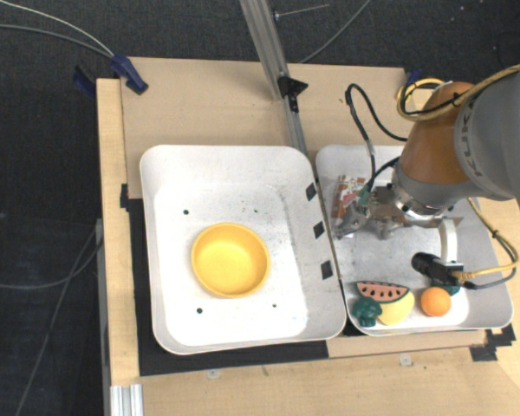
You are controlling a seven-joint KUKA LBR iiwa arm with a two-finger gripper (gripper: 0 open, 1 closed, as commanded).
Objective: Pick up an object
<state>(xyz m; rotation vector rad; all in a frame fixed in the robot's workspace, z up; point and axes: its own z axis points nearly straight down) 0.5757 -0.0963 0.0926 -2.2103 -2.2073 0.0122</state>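
My gripper (350, 222) hangs low over the left part of the right bin (485, 312), close to its left wall. Just beyond it, toward the far side of the bin, lies a small object with red and white patches (347, 189), touching or nearly touching the gripper. Along the near wall of the same bin sit a watermelon slice (381, 290), a dark green piece (367, 310), a yellow fruit (397, 308) and an orange (434, 302). The grey arm hides the bin's right middle.
The left bin (169, 189) holds a yellow bowl (230, 258) near its middle. A metal pole (269, 50) slants down to the gap between the bins. Cables run over the bench at the back right.
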